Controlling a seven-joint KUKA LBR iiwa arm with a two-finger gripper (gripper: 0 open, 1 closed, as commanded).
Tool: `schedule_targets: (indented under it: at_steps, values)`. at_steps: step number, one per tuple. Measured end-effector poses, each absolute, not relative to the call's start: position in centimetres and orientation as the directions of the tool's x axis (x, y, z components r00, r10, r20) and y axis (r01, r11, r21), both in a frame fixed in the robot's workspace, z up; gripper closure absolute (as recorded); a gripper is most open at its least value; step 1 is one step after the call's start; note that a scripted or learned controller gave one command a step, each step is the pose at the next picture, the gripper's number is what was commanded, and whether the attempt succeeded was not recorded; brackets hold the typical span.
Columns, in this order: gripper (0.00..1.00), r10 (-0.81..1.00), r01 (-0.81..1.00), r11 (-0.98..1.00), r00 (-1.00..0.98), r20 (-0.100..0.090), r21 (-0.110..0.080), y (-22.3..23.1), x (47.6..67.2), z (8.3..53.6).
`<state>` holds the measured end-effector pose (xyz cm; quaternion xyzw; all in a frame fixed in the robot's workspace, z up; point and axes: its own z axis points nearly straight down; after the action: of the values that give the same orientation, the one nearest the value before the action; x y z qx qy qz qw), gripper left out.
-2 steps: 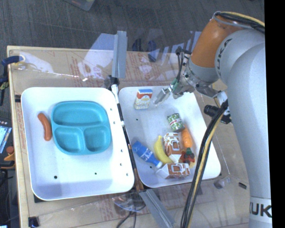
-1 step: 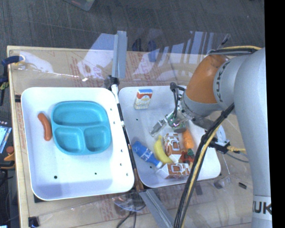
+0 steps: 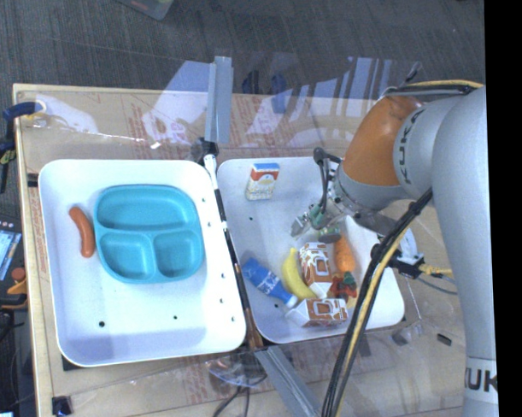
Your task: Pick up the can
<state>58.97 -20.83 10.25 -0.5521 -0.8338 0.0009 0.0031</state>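
Camera view | can (image 3: 315, 266) just below fingers (image 3: 316, 217) | grip state: cannot tell

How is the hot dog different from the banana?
The hot dog is reddish-orange; the banana is yellow. The hot dog lies alone on the left bin floor beside the blue tray; the banana is packed among other items in the right bin. Both are long, rounded toy foods.
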Motion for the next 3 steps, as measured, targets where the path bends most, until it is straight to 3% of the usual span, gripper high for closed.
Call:
schedule_targets:
  at_steps: [1,2,3]
  values:
    - [0.0,0.921,0.921,0.39,-0.39,0.004,-0.005,-20.8,59.0,10.3]
    - [0.0,0.869,0.869,0.494,-0.494,0.004,-0.003,-20.9,55.0,9.0]
    - [0.0,0.938,0.938,0.348,-0.348,0.001,-0.002,-21.0,62.5,9.1]
